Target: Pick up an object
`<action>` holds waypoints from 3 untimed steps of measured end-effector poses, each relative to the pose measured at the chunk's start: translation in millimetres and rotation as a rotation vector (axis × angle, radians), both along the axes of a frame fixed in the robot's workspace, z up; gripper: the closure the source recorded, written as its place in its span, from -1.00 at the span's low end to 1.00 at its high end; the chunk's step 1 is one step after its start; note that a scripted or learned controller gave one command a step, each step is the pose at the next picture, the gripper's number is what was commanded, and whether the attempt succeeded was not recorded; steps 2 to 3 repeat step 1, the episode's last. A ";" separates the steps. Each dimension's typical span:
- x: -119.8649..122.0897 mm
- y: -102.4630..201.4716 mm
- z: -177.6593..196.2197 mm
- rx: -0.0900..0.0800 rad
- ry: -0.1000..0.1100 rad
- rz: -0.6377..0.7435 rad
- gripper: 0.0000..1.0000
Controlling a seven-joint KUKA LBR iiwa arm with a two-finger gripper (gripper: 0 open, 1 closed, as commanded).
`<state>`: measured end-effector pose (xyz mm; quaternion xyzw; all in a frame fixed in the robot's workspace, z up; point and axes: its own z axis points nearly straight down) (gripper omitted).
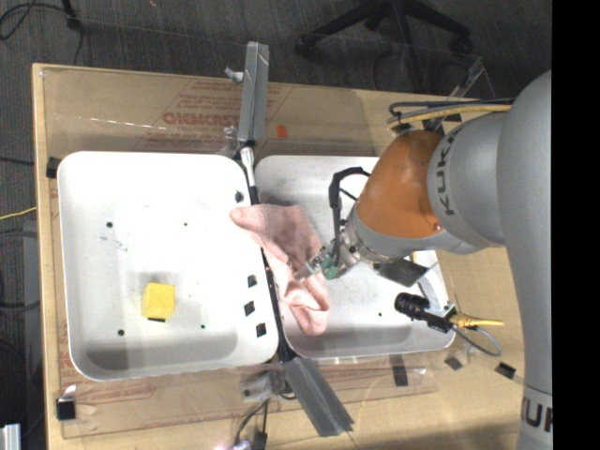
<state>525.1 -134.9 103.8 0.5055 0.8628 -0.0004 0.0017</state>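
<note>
Occlusion, left to right: the crumpled pink cloth [286, 251] lies draped over the shared edge of the two bins. It hides part of the left shallow white plastic bin's [94, 186] right wall and a stretch of the long grey metal bar [255, 92] that runs along that edge. One end of the cloth rests just inside the left bin. The larger, bunched part hangs into the right shallow white plastic bin [300, 172], near its left wall.

The two-finger gripper [324, 268] sits at the cloth's right edge, apparently touching it, though the contact is too small and cluttered to confirm. Whether the gripper is open or closed cannot be told, nor whether it has hold of any cloth. The grey arm with orange band [403, 195] covers much of the right bin's floor and its upper right corner. The arm itself is cut off at the frame's right.

Surroundings: a small yellow square block [159, 301] lies flat on the left bin's floor, lower left of centre, well apart from the cloth. A few small black squares [250, 295] mark that bin's right wall. Both bins rest on the pale wooden bench [131, 97]. The black base of an office chair [394, 7] stands on the dark floor beyond the bench.
</note>
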 end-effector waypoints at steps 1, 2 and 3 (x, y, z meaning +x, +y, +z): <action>41.9 10.1 132.3 0.003 0.005 -0.518 1.00; 41.9 10.1 132.3 0.003 0.005 -0.518 1.00; 41.9 10.1 132.3 0.003 0.005 -0.518 1.00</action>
